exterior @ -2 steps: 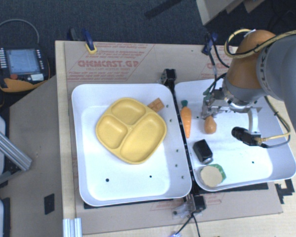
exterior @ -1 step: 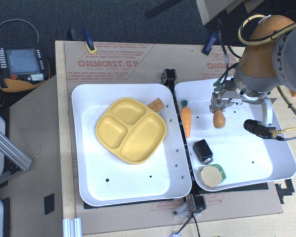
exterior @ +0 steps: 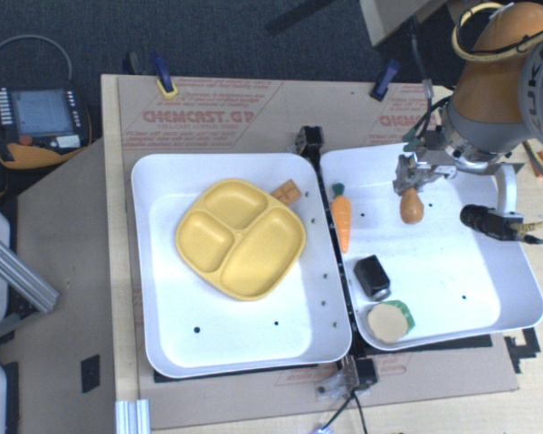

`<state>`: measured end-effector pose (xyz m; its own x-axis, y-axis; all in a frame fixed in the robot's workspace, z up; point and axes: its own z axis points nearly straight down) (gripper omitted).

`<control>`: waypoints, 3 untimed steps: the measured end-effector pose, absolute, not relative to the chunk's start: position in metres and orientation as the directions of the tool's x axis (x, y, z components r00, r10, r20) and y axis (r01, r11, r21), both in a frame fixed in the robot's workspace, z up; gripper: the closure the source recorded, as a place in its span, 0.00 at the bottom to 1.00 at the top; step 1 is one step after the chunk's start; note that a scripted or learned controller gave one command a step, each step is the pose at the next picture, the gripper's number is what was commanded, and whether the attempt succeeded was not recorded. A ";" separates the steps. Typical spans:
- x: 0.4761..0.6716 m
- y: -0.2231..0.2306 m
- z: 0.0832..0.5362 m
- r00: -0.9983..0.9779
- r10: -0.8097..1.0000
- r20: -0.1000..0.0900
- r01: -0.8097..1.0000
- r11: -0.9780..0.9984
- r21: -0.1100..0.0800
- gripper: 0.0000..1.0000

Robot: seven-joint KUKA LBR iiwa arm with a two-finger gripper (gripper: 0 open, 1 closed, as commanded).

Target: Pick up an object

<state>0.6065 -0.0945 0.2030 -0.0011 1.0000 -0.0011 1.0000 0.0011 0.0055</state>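
Observation:
My gripper [exterior: 416, 181] hangs over the back left part of the right bin [exterior: 489, 278]. A small brown egg-shaped object [exterior: 411, 208] sits right at its lower tip, touching or nearly touching it; whether it is gripped is hidden by the wrist. An orange carrot [exterior: 341, 221] lies along the right bin's left wall. A black block [exterior: 373, 276] and a round cream and green object [exterior: 388, 321] lie near that bin's front left corner.
The left bin [exterior: 163, 315] holds a yellow divided plate [exterior: 242, 238] with a small brown block [exterior: 287, 192] at its back right edge. A black cable fitting [exterior: 489, 221] juts from the arm over the right bin's right side.

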 end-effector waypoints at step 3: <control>0.569 0.006 0.238 -0.005 1.000 0.003 1.000 0.005 -0.005 1.00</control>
